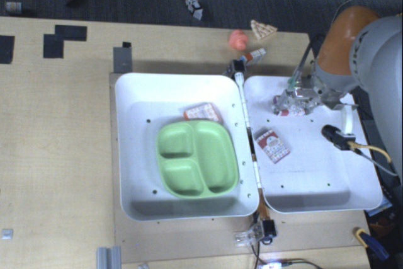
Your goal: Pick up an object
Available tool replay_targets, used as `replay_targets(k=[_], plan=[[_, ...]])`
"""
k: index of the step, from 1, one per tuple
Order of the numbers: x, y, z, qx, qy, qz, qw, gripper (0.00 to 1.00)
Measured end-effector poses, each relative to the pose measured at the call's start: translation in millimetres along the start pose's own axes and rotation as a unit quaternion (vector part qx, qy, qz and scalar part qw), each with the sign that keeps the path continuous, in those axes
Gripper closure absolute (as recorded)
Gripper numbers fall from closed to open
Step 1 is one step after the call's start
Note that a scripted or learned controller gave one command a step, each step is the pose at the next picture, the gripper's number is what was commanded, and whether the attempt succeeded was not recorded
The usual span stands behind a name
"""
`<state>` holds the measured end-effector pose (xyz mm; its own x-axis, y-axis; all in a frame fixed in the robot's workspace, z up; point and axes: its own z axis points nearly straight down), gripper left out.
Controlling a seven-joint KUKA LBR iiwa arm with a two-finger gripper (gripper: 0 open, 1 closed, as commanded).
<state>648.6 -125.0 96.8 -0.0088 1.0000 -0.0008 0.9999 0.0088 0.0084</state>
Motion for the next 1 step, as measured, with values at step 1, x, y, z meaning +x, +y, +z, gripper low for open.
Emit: replay_targets(k=[1], plan=[[70.4,-49.7,-89.3,0.002,0.001,0.002,1.0,1.0]])
